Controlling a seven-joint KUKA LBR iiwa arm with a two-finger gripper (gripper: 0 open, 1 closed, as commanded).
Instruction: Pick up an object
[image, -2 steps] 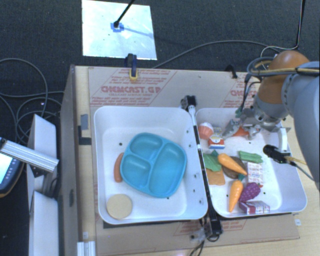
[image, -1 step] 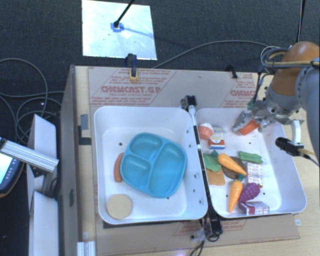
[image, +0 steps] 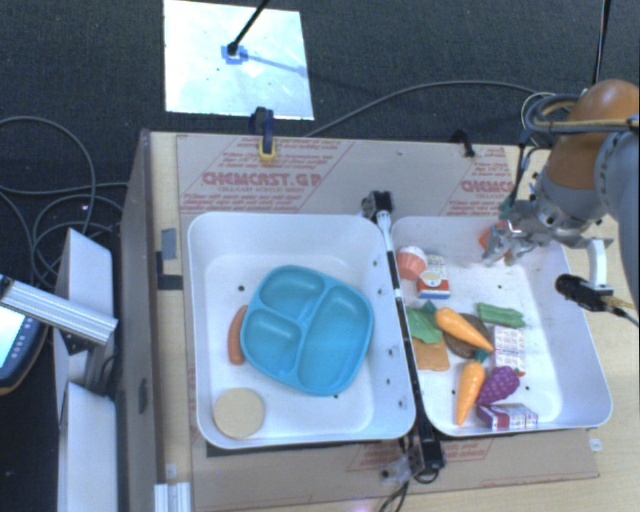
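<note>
my pincer (image: 505, 246) hangs at the right bin's (image: 585, 370) far edge, its grip state i cannot tell, so i should center squarely over one carrot (image: 462, 327) before descending.

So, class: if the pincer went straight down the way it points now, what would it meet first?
Probably the bare white floor of the right bin, near its back corner. The pincer hangs there, apart from the food pile; depth is hard to judge.
</note>
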